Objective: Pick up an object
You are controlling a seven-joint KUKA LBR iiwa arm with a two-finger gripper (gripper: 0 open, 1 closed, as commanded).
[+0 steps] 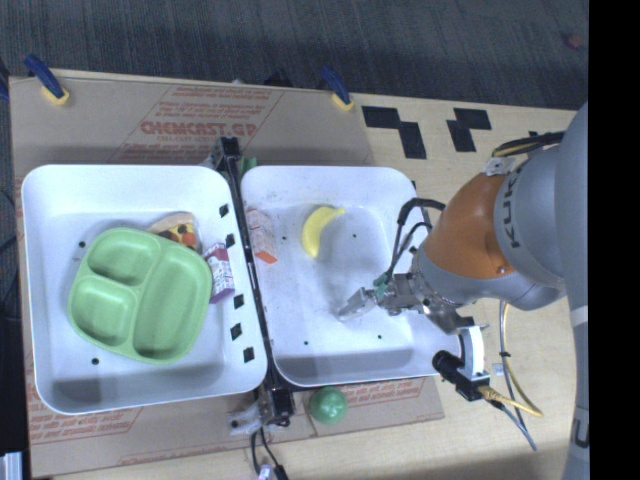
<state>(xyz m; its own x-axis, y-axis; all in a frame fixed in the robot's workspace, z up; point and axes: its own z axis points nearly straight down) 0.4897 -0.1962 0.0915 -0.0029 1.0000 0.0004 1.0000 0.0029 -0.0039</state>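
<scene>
My gripper (352,306) is low over the floor of the right bin (400,183), near its front right part, and looks shut with nothing between its fingers. A yellow banana-shaped piece (317,228) lies up and to the left of it, well apart. A small orange scrap (264,256) and a clear wrapper (258,223) rest by the bin's left wall. In the left bin (40,268) a green divided plate (140,293) lies flat, with a brown and orange toy (180,230) behind it and a small purple packet (220,273) at its right.
A green ball (326,404) sits on the cardboard in front of the right bin, outside it. Blue clamps (47,78) (335,85) hold the cardboard's far edge. The grey and orange arm (480,243) covers the bench right of the right bin, with cables trailing below.
</scene>
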